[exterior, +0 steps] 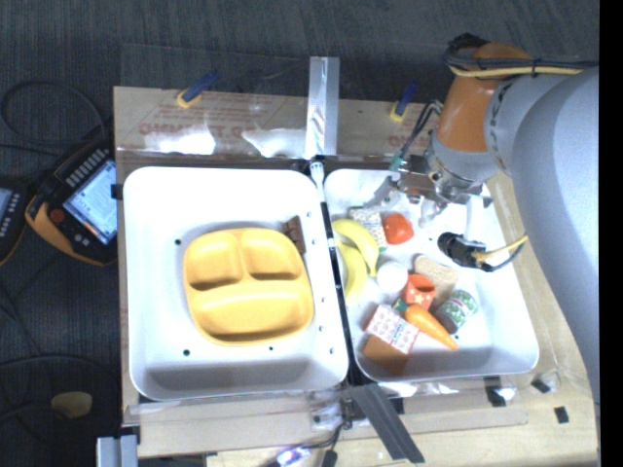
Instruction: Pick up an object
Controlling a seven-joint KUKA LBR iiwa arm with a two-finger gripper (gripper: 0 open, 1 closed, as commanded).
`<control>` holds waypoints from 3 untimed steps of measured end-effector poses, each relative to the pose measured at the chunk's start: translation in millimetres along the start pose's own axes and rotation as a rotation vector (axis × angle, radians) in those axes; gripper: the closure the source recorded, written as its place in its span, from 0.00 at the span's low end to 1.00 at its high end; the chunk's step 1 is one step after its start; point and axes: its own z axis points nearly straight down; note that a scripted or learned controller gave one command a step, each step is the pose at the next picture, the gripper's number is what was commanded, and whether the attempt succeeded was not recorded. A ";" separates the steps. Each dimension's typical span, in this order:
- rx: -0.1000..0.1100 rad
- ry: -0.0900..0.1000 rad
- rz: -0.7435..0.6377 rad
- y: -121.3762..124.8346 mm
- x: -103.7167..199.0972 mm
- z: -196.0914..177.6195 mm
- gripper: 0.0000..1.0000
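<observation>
The gripper (pixel 425 189) is being held low over the far edge of the right bin (pixel 521 343); whether the claw is spread or pressed together cannot be told. A red tomato-like piece (pixel 397 228) is lying just beside it, and nothing is being seen between the claw parts. Bananas (pixel 356 249) are lying along the right bin's left wall. A carrot (pixel 430 327) and a small printed box (pixel 391 331) are lying nearer the front edge. A yellow divided tray (pixel 248 285) is sitting mid left bin (pixel 156 358).
</observation>
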 end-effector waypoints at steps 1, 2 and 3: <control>-0.022 0.003 -0.041 2.4 -10.6 30.1 0.00; -0.028 0.001 -0.042 4.0 -10.1 19.3 1.00; -0.003 -0.003 0.046 -6.4 46.7 -110.8 1.00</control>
